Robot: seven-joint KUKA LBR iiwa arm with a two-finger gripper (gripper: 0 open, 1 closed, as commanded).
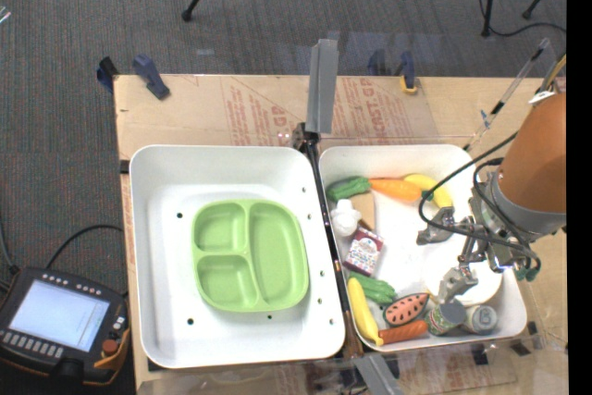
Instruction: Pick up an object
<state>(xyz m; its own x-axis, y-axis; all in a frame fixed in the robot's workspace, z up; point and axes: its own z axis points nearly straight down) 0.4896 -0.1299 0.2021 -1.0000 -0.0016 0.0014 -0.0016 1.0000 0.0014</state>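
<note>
The right white bin [407, 154] holds several toy foods. At its back lie a green cucumber [347, 188], an orange carrot [398, 190] and a yellow piece [433, 188]. A white garlic [345, 218] and a red box [364, 252] sit by the left wall. Along the front lie a yellow corn [363, 310], a green pepper [377, 289], a watermelon slice [406, 308] and a grey can [481, 319]. My gripper [446, 256] hangs over the bin's right half, open, with bare white floor between its fingers. It is just above the watermelon slice and can.
The left white bin [148, 199] holds a green divided plate [250, 254]. A grey post [321, 92] rises between the two bins at the back. Cables loop around the wrist [504, 227]. A teach pendant [60, 321] lies on the floor at the lower left.
</note>
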